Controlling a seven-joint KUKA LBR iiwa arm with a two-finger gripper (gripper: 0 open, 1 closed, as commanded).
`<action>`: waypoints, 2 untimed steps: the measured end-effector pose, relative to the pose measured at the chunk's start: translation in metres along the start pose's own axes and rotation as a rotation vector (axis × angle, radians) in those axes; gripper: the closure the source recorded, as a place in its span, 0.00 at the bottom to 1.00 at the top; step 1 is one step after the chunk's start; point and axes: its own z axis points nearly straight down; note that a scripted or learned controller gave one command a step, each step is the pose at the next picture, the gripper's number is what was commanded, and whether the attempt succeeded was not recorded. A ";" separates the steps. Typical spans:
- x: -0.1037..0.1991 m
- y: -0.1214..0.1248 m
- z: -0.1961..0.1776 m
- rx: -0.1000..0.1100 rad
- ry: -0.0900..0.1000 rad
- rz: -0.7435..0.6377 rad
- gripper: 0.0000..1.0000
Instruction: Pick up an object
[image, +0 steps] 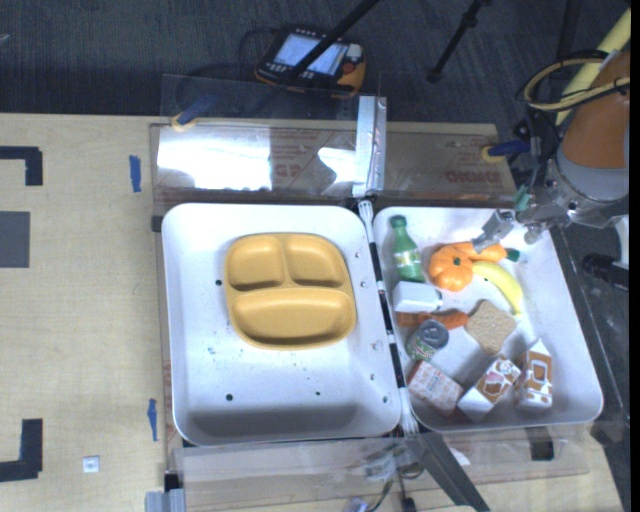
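Dark carpet is surrounding the wooden bench (70, 330), which is carrying two white bins. In the left bin (190, 300) a yellow divided tray (290, 288) is lying. In the right bin (570, 340) a green bottle (404, 250), an orange pumpkin (452, 267), a banana (503, 284) and small cartons are crowding together. Whether the gripper (497, 230), hovering above the banana and pumpkin, is spread or pressed together cannot be told.
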 end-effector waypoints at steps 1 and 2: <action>-0.015 -0.034 -0.052 -0.001 0.000 -0.193 0.00; -0.011 -0.037 0.073 -0.005 -0.003 -0.307 0.00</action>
